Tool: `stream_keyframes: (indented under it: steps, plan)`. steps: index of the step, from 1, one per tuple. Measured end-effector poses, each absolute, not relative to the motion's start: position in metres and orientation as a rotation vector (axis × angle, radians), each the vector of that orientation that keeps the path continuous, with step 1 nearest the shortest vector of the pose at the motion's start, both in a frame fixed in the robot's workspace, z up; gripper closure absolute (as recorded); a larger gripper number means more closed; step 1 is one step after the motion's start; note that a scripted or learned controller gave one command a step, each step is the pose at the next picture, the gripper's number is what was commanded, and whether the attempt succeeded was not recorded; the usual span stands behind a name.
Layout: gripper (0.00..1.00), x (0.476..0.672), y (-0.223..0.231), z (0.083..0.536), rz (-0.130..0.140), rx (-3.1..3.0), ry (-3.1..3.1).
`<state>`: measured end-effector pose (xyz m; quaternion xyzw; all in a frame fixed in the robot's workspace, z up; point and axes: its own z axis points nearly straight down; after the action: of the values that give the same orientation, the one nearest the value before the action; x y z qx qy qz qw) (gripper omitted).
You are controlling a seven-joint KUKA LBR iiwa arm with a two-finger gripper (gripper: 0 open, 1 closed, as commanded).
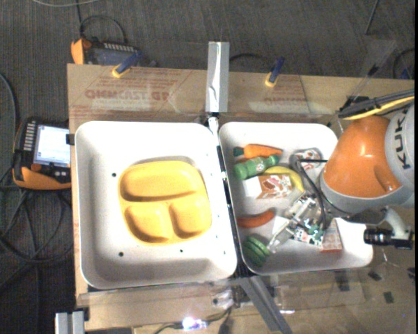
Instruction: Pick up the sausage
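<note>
KUKA arm (376, 165) over right bin (348, 259) — jaws state unclear — sausage (256, 219) lies free

Yellow tray (166, 202) in left bin (90, 256); carrot (262, 149) right.

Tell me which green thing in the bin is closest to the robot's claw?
The dark green round vegetable at the right bin's near edge. The gripper sits right beside it, while the green bottle lies farther back.

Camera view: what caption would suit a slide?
Arm's gripper hovers over the right bin, near the sausage; yellow tray sits in the left bin.
</note>
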<state>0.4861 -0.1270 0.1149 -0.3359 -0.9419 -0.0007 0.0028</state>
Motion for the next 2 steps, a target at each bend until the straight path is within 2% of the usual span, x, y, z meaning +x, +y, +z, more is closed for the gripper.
stream_keyframes:
  steps: [1, 2]
  plan:
    - [0.0, 0.488, -0.11, 0.094, 0.018, -0.883, -3.031]
    - [1.0, 0.49, -0.106, 0.106, 0.005, -0.875, -3.027]
